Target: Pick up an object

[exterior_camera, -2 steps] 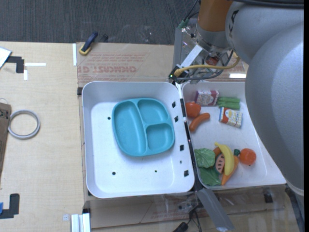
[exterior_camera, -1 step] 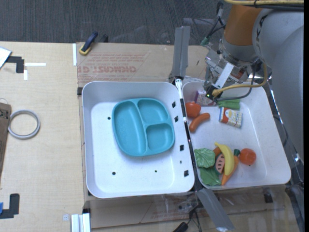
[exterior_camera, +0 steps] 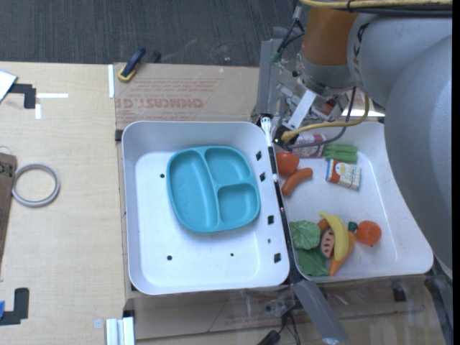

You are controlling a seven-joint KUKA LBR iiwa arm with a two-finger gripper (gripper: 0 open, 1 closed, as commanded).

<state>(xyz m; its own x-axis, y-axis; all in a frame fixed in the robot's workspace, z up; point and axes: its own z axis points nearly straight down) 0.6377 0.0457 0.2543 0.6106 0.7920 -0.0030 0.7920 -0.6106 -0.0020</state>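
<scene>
Lettuce (exterior_camera: pixel 305 234) + banana (exterior_camera: pixel 338 237), rt bin (exterior_camera: pixel 392 200)

Single camera, fixed above the desk (exterior_camera: pixel 65 228), facing down at a slant. Range: middling, with both white bins in frame; left bin (exterior_camera: pixel 128 192) near centre, right bin (exterior_camera: pixel 392 192) toward the right side. The desk's far edge and a strip of dark floor (exterior_camera: pixel 144 13) run along the top. The arm (exterior_camera: pixel 417 121) enters from the upper right, large and close to the lens.
</scene>
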